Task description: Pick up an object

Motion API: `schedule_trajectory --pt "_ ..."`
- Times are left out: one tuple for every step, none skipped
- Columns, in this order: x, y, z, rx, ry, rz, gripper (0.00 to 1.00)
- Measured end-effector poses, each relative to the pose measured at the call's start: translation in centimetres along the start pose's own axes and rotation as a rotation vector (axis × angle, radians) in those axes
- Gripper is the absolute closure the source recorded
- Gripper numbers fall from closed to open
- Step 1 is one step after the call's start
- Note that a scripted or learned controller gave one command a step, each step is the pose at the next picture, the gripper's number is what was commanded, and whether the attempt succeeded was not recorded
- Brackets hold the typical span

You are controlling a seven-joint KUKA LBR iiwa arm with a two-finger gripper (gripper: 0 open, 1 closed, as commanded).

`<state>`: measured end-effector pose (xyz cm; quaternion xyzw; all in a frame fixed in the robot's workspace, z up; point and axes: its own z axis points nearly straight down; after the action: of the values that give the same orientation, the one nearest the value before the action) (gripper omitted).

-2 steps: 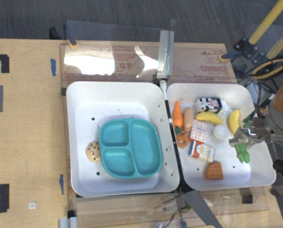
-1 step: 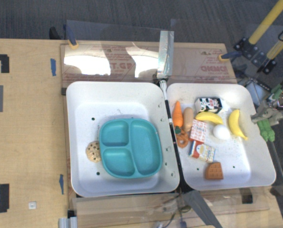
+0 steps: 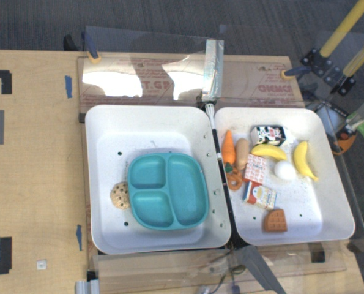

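Claw: spread or pinching, cannot tell. Teal tray [image 3: 167,190] in left bin [image 3: 102,122]; bananas [image 3: 302,160], carrot [image 3: 229,147] in right bin [image 3: 330,220].

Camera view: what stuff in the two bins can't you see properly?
- Cookie: its right edge is tucked under the teal tray.
- Small cartons: print too small to read.
- Black-and-white packet: a banana covers its lower edge.
- Orange piece below the carrot: too small to identify.
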<state>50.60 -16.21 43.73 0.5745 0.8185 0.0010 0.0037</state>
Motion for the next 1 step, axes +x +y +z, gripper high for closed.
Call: schedule_trajectory --pt "0.49 -0.41 14.19 0.014 0.010 0.010 1.00"
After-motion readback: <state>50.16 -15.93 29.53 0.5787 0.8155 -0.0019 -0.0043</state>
